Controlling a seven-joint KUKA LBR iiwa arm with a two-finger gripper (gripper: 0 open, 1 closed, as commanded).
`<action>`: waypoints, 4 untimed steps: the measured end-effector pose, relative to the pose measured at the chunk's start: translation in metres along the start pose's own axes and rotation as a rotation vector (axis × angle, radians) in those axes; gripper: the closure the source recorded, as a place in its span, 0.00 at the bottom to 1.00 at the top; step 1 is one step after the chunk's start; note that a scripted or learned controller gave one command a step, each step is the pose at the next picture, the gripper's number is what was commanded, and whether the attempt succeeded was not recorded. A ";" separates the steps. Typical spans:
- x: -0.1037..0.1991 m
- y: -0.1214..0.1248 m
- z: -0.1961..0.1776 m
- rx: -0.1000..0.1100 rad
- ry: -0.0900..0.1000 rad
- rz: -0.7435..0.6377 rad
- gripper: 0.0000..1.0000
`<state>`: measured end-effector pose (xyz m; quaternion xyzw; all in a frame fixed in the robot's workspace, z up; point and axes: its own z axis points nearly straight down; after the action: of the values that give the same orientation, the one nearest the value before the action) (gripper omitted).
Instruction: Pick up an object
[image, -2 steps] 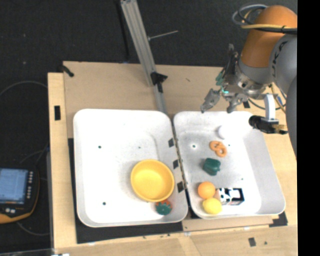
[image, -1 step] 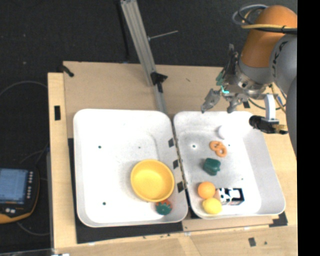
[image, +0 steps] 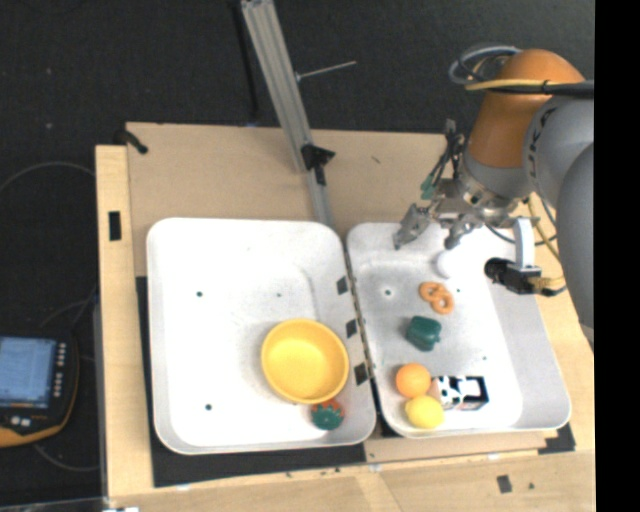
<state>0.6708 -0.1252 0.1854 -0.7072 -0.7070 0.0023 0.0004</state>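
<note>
Judging from how things lie, the pick has not begun: every object rests on a bin floor, and nothing sits between the fingers of the gripper (image: 432, 230).

The grey arm (image: 520, 120) with its orange band reaches in from the right and ends above the far rim of the right bin (image: 530, 335). The jaws stand apart, empty, spread over that bin's upper end.

The left bin (image: 200, 270) is mostly bare floor, with a yellow bowl (image: 305, 360) near its front right and a small red and green piece (image: 327, 414) touching the bowl's near edge, close to the front wall.

In the right bin, a black and white block (image: 463, 392) lies against a yellow ball (image: 424, 412) and an orange ball (image: 412, 380), all three crowded at the front wall. A green block (image: 423, 332) sits alone mid-floor, and an orange ring-shaped piece (image: 436, 296) lies nearest the gripper.

The ring and the green block look like the easier targets, with open floor around them; the front cluster leaves little room between neighbours and the wall.
</note>
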 end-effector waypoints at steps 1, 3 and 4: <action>0.003 0.000 0.063 0.001 0.001 -0.001 0.00; 0.001 0.001 0.072 -0.008 -0.001 0.001 1.00; 0.000 -0.001 0.028 -0.010 0.002 0.003 1.00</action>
<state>0.6696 -0.1249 0.1577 -0.7082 -0.7060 -0.0020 -0.0021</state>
